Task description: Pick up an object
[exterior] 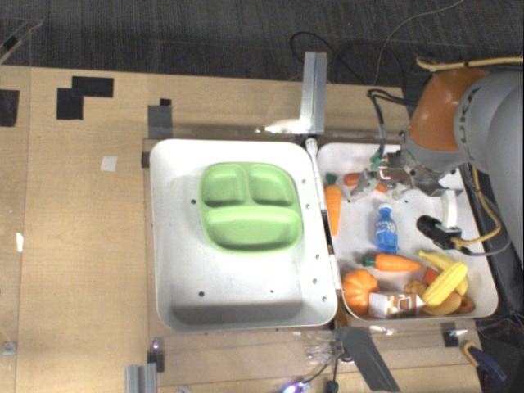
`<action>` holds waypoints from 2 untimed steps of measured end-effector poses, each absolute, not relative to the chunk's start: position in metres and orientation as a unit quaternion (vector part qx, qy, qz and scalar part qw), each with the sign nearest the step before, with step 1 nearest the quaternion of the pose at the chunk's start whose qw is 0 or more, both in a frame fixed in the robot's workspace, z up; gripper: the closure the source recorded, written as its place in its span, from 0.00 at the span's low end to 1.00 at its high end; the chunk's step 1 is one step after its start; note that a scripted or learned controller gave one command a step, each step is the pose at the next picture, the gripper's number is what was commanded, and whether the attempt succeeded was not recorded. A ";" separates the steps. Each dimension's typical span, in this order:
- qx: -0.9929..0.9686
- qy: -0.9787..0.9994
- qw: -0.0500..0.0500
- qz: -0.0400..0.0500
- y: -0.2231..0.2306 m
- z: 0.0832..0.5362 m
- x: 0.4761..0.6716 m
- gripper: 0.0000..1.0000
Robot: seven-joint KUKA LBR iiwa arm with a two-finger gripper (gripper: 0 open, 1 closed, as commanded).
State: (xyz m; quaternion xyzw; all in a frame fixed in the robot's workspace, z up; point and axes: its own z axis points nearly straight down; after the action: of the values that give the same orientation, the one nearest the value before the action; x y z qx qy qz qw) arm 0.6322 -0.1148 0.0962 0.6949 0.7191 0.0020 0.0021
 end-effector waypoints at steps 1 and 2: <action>0.656 0.755 0.005 0.003 -0.137 0.090 0.568 0.00; 0.655 0.755 0.006 0.007 -0.134 0.102 0.571 1.00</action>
State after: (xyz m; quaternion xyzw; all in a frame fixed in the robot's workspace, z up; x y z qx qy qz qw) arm 0.5706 -0.1344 0.1018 0.6551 0.7555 0.0066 0.0065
